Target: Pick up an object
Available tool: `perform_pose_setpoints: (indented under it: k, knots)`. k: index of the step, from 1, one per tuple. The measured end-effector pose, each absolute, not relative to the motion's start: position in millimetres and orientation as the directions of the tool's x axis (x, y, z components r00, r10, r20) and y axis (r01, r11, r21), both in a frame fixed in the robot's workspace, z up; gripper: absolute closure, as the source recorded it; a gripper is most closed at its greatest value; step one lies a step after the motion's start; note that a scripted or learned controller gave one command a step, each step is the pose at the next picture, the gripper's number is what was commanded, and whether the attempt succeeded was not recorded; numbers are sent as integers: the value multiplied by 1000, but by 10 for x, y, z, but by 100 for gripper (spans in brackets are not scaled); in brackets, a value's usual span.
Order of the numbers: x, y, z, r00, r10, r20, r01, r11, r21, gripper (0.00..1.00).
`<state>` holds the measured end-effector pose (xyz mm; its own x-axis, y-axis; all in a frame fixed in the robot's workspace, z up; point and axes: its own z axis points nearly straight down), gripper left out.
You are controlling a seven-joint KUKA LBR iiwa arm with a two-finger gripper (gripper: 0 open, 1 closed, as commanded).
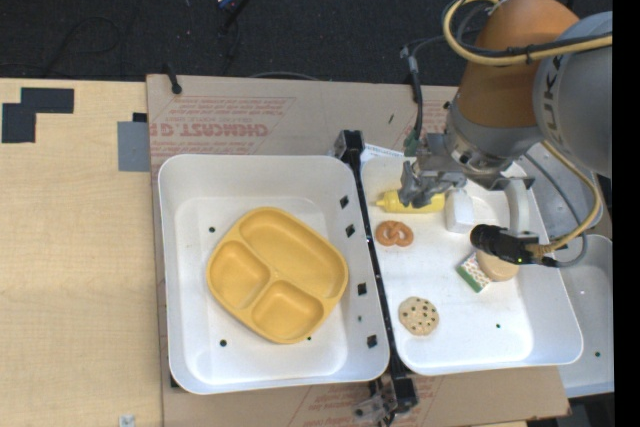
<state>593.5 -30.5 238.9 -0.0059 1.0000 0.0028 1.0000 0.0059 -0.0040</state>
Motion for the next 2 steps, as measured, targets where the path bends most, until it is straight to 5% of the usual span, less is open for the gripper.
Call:
perform_pose_setpoints:
  k: [2]
  knots:
    - [5982, 635, 2227, -5, 1000, 1, 1000, 5, -6, 100]
